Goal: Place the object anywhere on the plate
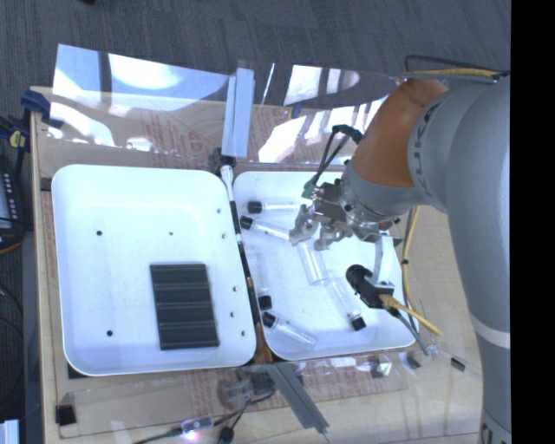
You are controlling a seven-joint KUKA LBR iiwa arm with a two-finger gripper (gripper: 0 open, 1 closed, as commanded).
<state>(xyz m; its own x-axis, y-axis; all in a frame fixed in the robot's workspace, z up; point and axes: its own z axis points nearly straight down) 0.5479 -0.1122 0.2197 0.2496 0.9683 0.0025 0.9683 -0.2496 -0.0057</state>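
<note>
Grasping is probably in hand, the jaws (opening not discernible) poised over a clear black-capped tube (pixel 317 269); carriage towards eight o'clock onto the dark ribbed rectangular plate (pixel 183 305) is required.

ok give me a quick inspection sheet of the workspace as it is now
surface: wooden bench, left bin and right bin, both white
job's things: dark ribbed plate in left bin; clear black-capped tubes scattered in right bin
clutter: nothing seen
end effector: over right bin among the tubes; hold not clear
cables: black cable looping by the wrist
surroundings: clear panel behind bins, grey carpet
</note>
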